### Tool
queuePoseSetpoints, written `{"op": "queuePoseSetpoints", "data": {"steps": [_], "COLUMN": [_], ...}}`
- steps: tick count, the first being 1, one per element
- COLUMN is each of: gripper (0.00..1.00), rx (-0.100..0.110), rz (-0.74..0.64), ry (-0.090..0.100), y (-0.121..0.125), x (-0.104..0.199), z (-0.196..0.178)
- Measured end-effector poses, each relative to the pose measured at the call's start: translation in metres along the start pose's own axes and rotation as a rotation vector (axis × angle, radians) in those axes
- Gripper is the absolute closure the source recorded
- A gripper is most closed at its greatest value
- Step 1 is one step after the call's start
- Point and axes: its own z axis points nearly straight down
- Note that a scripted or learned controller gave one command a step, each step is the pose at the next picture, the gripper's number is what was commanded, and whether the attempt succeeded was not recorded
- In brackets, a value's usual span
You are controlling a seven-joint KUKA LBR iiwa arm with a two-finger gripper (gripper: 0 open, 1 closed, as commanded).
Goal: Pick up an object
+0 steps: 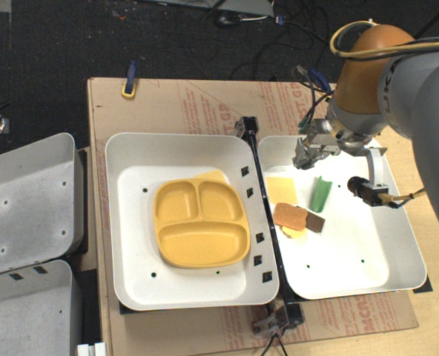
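My gripper (pixel 307 156) hangs over the back part of the right bin (pixel 368 269), close to its rear wall. Just in front of it lies a green block (pixel 322 194), tilted a little. To the left of that sits a pale yellow flat piece (pixel 279 190), and in front an orange-brown sponge-like piece (pixel 291 216) with a dark brown block (pixel 315 222) against its right end. Nothing shows between the fingers.
The left bin (pixel 130 273) holds a yellow divided tray (pixel 202 223). A black divider strip (pixel 258 191) runs between the two bins. Grey metal lids (pixel 27 199) lie off the bench to the left. A blue-yellow clamp (pixel 130 81) sits on the board's far left edge.
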Motion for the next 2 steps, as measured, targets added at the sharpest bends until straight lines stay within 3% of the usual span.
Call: {"op": "queuePoseSetpoints", "data": {"steps": [2], "gripper": [1.00], "rx": [0.000], "rz": [0.000], "ry": [0.000], "y": [0.007], "x": [-0.004], "z": [-0.114]}}
